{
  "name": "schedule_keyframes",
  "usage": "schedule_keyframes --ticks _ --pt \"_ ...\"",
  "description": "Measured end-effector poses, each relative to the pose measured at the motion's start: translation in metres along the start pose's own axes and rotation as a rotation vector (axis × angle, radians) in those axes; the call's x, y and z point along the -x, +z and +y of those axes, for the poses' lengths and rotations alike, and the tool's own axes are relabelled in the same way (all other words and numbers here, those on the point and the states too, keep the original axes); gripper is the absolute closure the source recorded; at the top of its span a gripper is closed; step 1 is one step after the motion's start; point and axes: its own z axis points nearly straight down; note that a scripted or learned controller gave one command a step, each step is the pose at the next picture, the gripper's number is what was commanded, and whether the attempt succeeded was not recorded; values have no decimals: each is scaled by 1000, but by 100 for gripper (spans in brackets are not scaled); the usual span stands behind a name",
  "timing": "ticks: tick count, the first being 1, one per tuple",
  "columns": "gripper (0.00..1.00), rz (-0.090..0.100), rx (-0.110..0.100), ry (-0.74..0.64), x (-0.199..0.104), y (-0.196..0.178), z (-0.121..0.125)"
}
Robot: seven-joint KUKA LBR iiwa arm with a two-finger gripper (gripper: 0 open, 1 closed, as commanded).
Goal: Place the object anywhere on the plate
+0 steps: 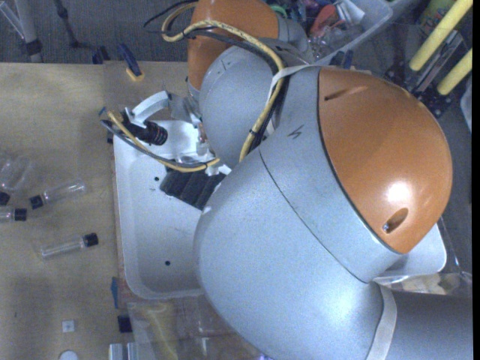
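The large grey arm with orange caps is seen across most of the camera view, from five o'clock up to twelve o'clock. Its wrist is bent down over the shallow white plastic bin, whose bare floor and rim are seen at about eight o'clock of the arm. The black end effector is seen low inside that bin, just under the white wrist flange with its yellow and black cables; whether it is spread or pressed together cannot be told, since the arm hides it. The object and the plate cannot be made out.

On the tan wooden bench, at nine o'clock, several small clear vials with black caps lie well apart from the bin. A clear tub of coloured items stands at one o'clock.
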Motion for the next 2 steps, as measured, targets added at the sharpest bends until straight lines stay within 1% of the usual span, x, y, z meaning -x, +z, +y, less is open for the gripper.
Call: schedule_keyframes --ticks 1,2 --pt "100 -9 -2 -497 86 -68 -25" --pt "100 -3 0 -290 21 -36 -10"
